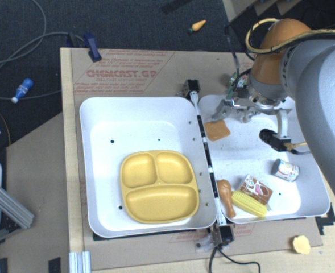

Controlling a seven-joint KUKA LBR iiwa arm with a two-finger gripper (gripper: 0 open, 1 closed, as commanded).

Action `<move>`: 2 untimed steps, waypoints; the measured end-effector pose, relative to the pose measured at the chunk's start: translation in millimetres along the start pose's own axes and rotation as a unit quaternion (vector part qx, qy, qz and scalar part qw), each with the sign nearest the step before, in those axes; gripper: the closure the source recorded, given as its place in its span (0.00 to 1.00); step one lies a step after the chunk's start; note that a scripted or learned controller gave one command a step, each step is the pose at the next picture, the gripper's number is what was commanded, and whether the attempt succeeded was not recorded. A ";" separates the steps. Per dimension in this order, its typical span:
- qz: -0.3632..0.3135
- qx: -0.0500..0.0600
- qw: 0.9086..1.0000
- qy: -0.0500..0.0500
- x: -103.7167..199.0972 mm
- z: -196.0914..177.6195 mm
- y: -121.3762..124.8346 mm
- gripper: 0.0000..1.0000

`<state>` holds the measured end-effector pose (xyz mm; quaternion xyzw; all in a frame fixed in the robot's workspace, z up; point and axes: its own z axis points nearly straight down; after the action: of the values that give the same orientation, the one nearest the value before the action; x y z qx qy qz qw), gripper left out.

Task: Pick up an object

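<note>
Brown flat slice point(217, 131), like a piece of toast, lies in the far left part of the bin on the view's right point(310, 201), close to the wall next to the other bin. The hand point(234, 114) hangs just beside this slice, at the far end of the same bin. From this angle it cannot be told if the hand is wide or narrow.

Nearer to the camera in this bin lie a sausage point(225, 198), a corn cob point(248, 203) just beside it, and a small printed packet point(257, 189) that touches the cob. A small silver can point(285, 170) lies a little apart.

In the left bin point(90, 152) a yellow plate point(158, 186) with three compartments lies flat. Both bins stand on the counter point(127, 73), which is covered with cardboard with red print. A yellow lump point(301, 244) lies on the counter near the right bin's near corner.
</note>
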<state>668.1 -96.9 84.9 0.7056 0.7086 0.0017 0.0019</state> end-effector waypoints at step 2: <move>0.002 0.002 1.000 0.000 -0.9 -0.1 -1.5 0.00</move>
<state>666.6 -97.8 85.0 0.7069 0.7073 -0.0003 0.0005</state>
